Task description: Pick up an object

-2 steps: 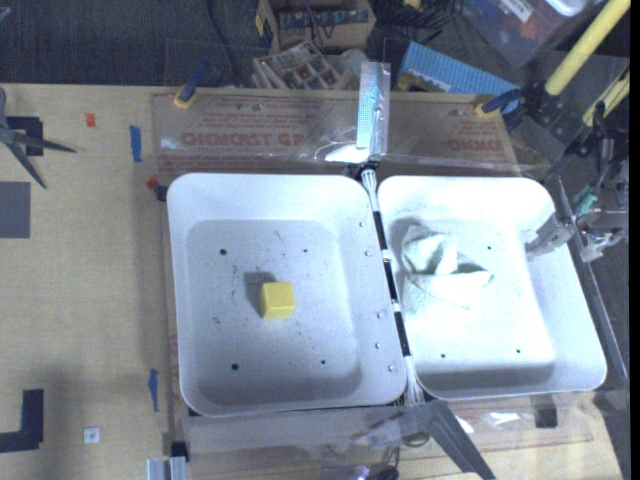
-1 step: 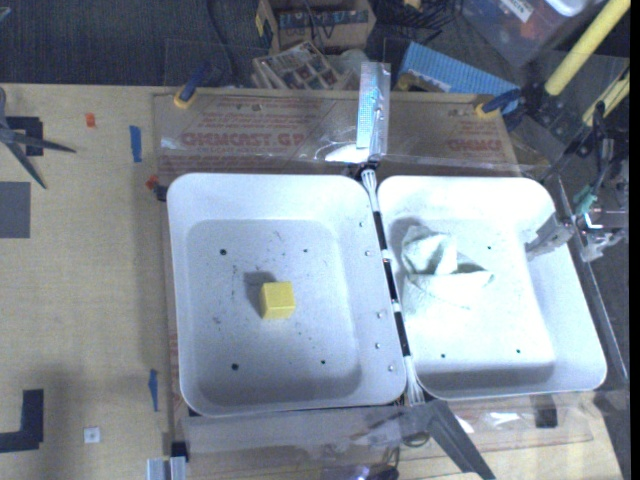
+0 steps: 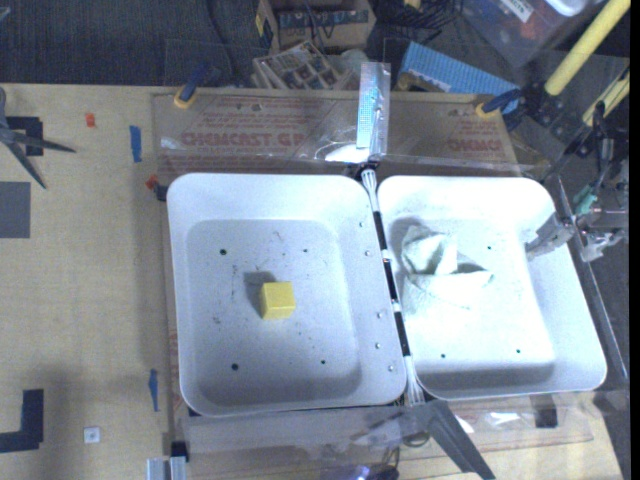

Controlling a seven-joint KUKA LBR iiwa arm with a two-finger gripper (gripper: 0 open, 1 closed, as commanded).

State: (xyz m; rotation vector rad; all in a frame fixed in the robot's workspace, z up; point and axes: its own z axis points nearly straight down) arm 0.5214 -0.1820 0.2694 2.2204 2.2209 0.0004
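Yellow block (image 3: 278,300) in left bin (image 3: 200,208)

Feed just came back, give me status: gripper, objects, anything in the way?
Gripper at right bin's right rim, holding nothing. Yellow block in left bin; crumpled white item in right bin. Nothing blocking either.
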